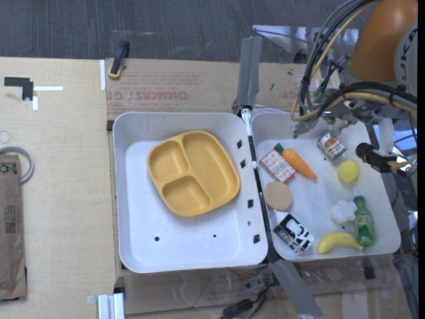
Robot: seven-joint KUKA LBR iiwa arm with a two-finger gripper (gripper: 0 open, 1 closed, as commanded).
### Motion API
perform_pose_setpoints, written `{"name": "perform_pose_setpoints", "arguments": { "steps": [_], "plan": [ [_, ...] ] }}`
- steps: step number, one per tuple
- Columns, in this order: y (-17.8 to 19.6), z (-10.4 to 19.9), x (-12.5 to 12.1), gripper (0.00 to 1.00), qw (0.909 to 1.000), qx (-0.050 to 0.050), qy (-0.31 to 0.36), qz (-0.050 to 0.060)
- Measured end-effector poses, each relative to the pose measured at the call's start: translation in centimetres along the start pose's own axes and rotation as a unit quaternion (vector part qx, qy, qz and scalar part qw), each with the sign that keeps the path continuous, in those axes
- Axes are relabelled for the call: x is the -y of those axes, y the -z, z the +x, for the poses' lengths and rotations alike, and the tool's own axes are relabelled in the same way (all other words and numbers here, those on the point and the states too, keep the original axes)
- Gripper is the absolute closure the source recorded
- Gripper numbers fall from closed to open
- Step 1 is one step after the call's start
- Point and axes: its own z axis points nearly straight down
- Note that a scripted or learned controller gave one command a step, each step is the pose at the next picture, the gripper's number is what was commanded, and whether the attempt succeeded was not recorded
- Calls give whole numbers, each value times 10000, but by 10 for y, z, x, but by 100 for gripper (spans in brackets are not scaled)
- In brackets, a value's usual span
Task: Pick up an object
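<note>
The right bin (392, 208) holds several small items: an orange carrot (300, 164), a red and white box (277, 166), a tan round disc (279, 195), a black and white pack (293, 233), a yellow banana (339, 242), a green bottle (362, 220), a white lump (343, 211), a yellow lemon (347, 171) and a small red-labelled pack (331, 146). My gripper (352, 126) hangs over the bin's back right corner, just above the small pack and the lemon. Cables and the wrist hide its lower part.
The left bin (133, 238) holds a yellow divided plate (192, 173). A metal divider (251, 145) runs between the bins. On the bench at left lie a brown paper bag (10, 224) and a yellow-handled tool (119, 59).
</note>
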Motion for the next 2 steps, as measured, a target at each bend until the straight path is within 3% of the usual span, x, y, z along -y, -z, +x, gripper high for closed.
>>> {"name": "perform_pose_setpoints", "arguments": {
  "steps": [1, 2],
  "plan": [
    [-95, -9, 2, 0, 10000, 3, 61, 3],
    [-118, -17, 13, 0, 9852, 14, 1714, -71]
  ]
}}
